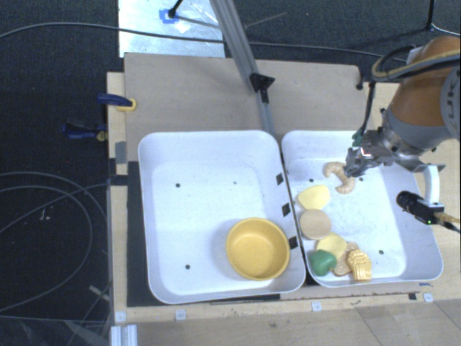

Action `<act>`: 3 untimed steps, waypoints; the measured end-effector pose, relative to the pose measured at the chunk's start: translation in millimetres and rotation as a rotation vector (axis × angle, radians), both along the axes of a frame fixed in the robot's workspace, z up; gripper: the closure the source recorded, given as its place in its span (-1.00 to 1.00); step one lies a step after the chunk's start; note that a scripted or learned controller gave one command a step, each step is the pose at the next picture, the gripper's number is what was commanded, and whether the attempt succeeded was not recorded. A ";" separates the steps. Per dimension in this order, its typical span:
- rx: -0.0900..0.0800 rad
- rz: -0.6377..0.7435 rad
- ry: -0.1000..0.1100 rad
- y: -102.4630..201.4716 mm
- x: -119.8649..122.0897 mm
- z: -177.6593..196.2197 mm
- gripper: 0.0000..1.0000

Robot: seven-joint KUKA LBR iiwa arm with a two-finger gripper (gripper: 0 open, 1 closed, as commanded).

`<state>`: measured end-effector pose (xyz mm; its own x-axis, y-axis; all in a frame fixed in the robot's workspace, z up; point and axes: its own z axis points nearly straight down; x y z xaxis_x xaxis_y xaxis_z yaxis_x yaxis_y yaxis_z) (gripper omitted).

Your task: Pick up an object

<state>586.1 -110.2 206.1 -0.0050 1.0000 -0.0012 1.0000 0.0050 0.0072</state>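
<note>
In the right bin (410, 262) lie a curled tan piece (338, 175), a pale yellow wedge (313, 197), a beige round disc (315, 224), a yellow-green lump (332, 245), a green piece (322, 263) and an orange ridged piece (359, 264). My gripper (356, 162) is low over the bin's upper part, right beside the curled tan piece and touching or nearly touching its right end. The grey wrist and orange band (425, 92) rise up to the right.
A yellow bowl (257, 247) sits at the front right of the left bin (180, 164). A grey pole (238, 42) slants down to the bins' shared back edge. Cables run over the dark floor at left, and blue clamps (86, 130) grip the bench's left edge.
</note>
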 end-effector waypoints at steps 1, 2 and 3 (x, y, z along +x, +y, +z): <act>0.004 0.006 0.006 57.0 -6.2 -5.5 1.00; 0.004 0.006 0.005 106.4 -7.4 -1.4 1.00; 0.004 0.007 0.007 166.2 -24.3 3.9 1.00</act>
